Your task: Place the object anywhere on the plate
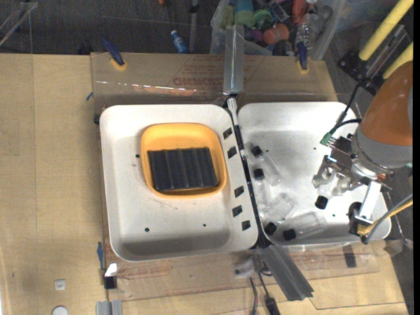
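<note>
End effector (341, 176) metalwork sits over the right side of the right bin (289, 120), below the grey wrist and orange band; whether it is clenched or released cannot be told from this angle, and nothing can be seen gripped in it. Just beside and below it lie clear plastic pieces with small black caps (321, 202), scattered across the bin floor; which of them is the object to move is hard to say. Being transparent and thin, such a piece likely weighs little, is stiff but slippery, and would best be taken across its narrow body rather than at a cap. The target plate (149, 136), orange-yellow with a dark ridged insert (182, 168), rests in the left bin (121, 195), well apart from the arm. Both bins stand on a pale wooden desk (39, 176). Beyond it, a clear crate of coloured toys (275, 8) stands on dark flooring.
</note>
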